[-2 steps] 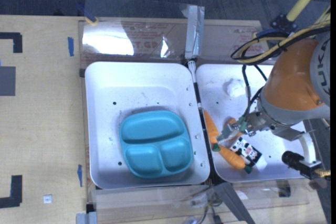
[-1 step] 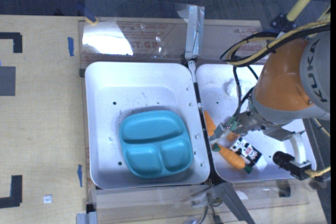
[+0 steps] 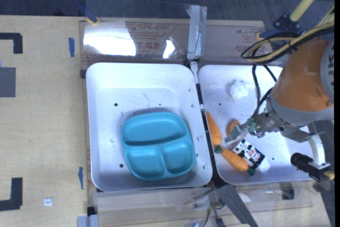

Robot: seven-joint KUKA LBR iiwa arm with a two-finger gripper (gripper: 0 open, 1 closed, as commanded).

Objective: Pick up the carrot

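Two carrots lie in the right bin (image 3: 276, 170). One carrot (image 3: 213, 128) runs along the bin's left wall, and a second carrot (image 3: 234, 159) lies slanted near the front. A small orange piece (image 3: 232, 126) sits between them, right beside the gripper. My gripper (image 3: 238, 136) hangs low over the middle of this bin, between the two carrots and just above the second one. The arm's grey and orange body covers the bin's right side.
A black-and-white patterned object (image 3: 251, 154) lies next to the front carrot. A white crumpled lump (image 3: 238, 90) rests at the back of the right bin. The left bin (image 3: 106, 87) holds a blue divided plate (image 3: 157, 144).
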